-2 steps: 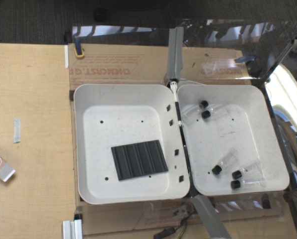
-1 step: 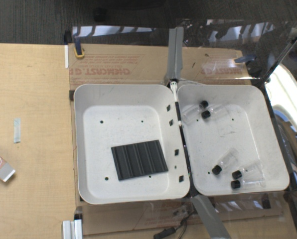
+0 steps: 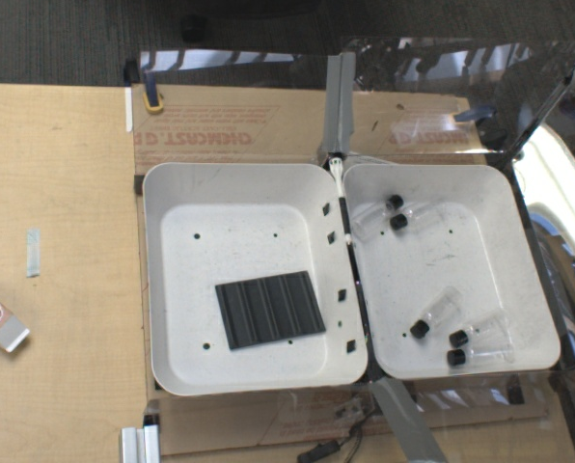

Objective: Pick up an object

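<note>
While mid-bin, black ridged mat [image 3: 270, 310]

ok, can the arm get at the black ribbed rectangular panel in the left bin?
Probably yes. The black ribbed panel lies flat and alone on the left bin's floor, nothing over it; being so flat may make gripping hard.

Lit evenly and brightly from above, with only faint, soft shadows. Whites of both bins [image 3: 172, 258] close to blown out, rims losing detail. Glare streaked across the clear sheet [image 3: 442, 61] at top right. Floor [image 3: 268, 8] at top dim and grainy. Slightly soft overall; clear vials [image 3: 461, 340] barely distinguishable against white. Straight edges mildly bowed near the borders.
</note>
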`<state>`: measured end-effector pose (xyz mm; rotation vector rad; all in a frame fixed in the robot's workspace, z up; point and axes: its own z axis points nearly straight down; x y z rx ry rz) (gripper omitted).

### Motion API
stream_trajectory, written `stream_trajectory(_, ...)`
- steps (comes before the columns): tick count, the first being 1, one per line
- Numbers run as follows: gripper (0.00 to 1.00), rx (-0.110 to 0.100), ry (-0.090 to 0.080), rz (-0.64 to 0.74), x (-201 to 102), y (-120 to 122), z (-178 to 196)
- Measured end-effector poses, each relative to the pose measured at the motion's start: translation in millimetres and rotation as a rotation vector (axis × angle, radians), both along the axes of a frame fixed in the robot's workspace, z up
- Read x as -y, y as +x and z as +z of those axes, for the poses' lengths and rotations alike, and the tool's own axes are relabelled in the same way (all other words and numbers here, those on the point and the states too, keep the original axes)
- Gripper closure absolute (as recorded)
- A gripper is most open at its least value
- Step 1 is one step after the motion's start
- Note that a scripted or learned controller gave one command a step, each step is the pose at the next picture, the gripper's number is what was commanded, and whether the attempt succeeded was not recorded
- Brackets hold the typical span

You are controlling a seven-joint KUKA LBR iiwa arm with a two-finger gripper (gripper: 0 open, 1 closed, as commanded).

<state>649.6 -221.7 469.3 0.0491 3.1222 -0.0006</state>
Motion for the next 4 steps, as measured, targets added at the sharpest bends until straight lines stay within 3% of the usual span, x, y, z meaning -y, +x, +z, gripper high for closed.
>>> stream_trajectory(1, 0.0, 0.0, 0.0, 0.0, 0, 0, 0)
stream_trajectory(2, 1.0, 0.005, 0.0, -0.001, 0, 1, 9)
stream_trajectory(3, 0.0, 0.004, 0.0, -0.001, 0, 1, 9)
stream_trajectory(4, 1.0, 0.009, -0.001, -0.001, 0, 3, 18)
